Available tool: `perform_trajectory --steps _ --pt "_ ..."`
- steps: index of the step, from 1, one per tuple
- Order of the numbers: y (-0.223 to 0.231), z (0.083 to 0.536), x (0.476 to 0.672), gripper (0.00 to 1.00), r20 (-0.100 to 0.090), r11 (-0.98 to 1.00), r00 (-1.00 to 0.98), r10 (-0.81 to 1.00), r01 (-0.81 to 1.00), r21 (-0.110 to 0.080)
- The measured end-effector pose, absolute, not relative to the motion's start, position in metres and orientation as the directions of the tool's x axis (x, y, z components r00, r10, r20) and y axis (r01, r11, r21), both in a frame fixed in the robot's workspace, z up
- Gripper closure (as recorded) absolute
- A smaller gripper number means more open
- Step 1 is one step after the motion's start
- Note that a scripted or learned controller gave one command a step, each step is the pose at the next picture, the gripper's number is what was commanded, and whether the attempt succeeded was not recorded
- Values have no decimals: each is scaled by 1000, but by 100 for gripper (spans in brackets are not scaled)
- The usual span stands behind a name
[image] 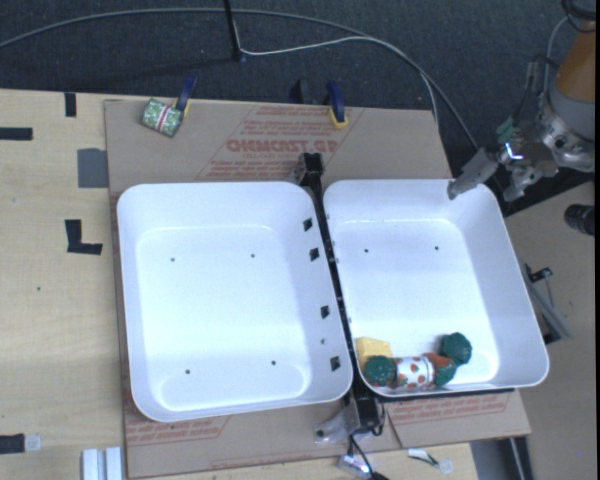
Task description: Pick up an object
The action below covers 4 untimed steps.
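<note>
The objects lie heaped in the lower corner of the right bin (510,268), at the lower middle of the frame: a yellow block (372,347), a green ball (380,370), a white patterned can (414,372) and a teal ball (456,348), all touching or just beside one another and pressed toward the bin's near wall; a descent there could, I judge, strike the wall or the rim, or close on two things at once and squeeze one out; the round ones look apt to roll away. The left bin (130,268) sits beside it. The gripper (472,180) hangs at the upper right of the frame, above the right bin's far corner, well apart from the heap; whether it is open or closed I cannot tell; nothing shows held in it.
</note>
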<state>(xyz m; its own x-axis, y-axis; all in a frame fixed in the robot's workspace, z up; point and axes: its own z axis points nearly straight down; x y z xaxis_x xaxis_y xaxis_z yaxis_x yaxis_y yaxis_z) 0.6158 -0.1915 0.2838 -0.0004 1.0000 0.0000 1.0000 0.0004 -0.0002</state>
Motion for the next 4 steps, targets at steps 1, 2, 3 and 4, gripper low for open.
perform_trajectory --steps 1,2,3,4 --pt "-188 221 612 0 1 1 -1 1000 1000 -6" --pt "-190 159 609 0 1 0 0 1000 1000 -4" --pt "-196 106 616 0 1 1 -1 1000 1000 -5" --pt "-196 119 617 100 0 1 -1 1000 1000 -1"
